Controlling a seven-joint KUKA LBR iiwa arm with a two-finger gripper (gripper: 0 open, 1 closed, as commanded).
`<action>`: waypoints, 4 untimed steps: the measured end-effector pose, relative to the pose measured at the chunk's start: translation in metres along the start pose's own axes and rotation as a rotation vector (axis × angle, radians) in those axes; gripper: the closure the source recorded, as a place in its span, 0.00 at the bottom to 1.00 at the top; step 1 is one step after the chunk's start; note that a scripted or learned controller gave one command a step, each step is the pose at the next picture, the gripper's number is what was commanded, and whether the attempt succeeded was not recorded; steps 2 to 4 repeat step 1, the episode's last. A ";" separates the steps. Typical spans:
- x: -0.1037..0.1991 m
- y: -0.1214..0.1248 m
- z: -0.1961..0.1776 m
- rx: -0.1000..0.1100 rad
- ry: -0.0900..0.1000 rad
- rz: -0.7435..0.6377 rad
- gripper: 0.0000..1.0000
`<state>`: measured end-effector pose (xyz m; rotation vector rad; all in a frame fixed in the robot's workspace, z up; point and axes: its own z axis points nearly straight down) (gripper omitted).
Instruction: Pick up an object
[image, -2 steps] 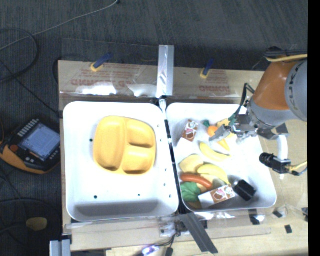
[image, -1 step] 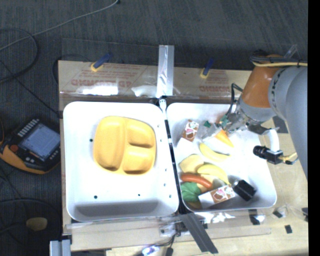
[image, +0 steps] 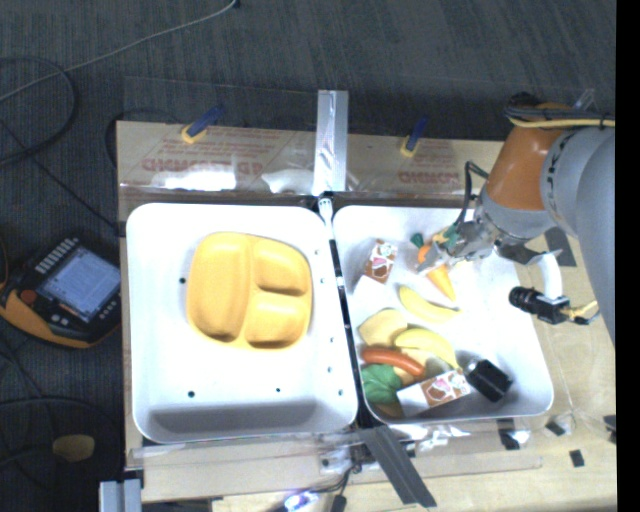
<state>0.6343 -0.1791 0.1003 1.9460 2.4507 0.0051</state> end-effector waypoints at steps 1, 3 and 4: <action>0.092 0.058 -0.127 0.010 0.007 0.007 1.00; 0.092 0.058 -0.127 0.010 0.007 0.007 1.00; 0.092 0.058 -0.127 0.010 0.007 0.007 1.00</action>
